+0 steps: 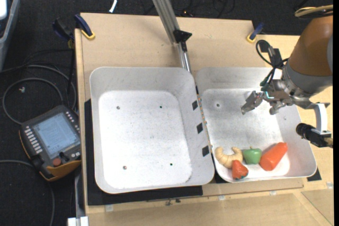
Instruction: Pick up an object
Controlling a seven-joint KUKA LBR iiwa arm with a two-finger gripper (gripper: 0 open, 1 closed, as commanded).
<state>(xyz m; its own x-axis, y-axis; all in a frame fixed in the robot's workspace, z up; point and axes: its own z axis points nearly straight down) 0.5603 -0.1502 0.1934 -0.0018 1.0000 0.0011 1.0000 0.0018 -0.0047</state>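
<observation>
In the right bin [233, 114], several toy foods lie along the front wall: an orange carrot-like piece [273, 156], a green pepper [252, 155], a small red piece [239, 169] and a curved beige piece [226, 155]. My gripper [262, 107] hangs over the bin's back right part, well behind these objects and apart from them. Its fingers are spread open with nothing between them. The grey and orange arm [312, 55] comes in from the right.
The left bin [140, 124] adjoins the right one. A slanted metal pole [161, 0] runs from the back down to the seam between the bins. A teach pendant [52, 140] lies on the floor to the left. Clamps hold the bench's back corners.
</observation>
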